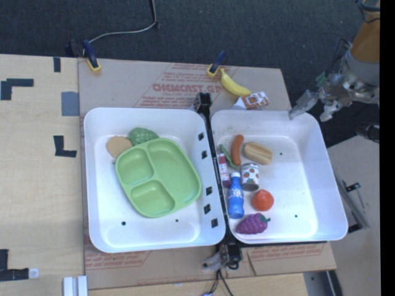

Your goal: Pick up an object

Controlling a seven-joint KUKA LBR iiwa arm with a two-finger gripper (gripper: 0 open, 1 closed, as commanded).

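Observation:
My gripper (313,108) hangs above the far right corner of the right bin (308,165), fingers apart and nothing between them. In that bin, along its left side, lie a red sausage (237,148), a tan bread roll (257,153), a small can (250,176), a red tomato (263,200), a blue bottle (235,197) and purple grapes (252,224). The gripper is well clear of all of them, up and to the right.
The left bin (99,184) holds a green divided plate (158,176), a green leafy item (143,135) and a tan disc (118,145). A banana (234,85) and a small packet (255,100) lie on the cardboard behind the bins.

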